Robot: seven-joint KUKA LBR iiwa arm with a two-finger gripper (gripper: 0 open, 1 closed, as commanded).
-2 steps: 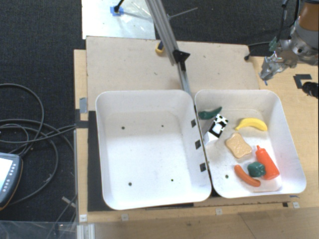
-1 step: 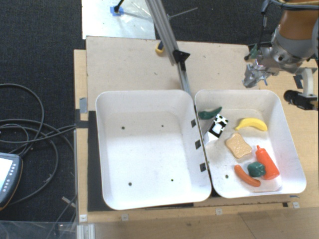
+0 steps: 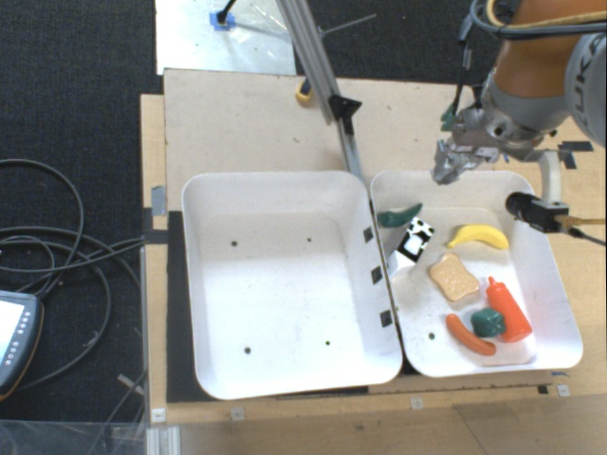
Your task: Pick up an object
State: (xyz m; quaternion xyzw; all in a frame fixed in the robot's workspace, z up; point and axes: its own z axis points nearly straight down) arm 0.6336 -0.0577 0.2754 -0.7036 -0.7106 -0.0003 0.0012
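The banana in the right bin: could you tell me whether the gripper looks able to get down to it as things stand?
Probably yes. The banana lies uncovered near the bin's back, apart from the bread slice, and the gripper hangs above that back rim with nothing between.

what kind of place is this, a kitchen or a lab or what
Most likely a robotics lab or test cell, not a kitchen. A grey and orange robot arm reaches over two white bins on a plain bench, the food is toy pieces such as a banana, and loose cables trail across dark carpet.

Grey arm (image 3: 579,74) with orange band; yellow and black cables looped above; metallic wrist block
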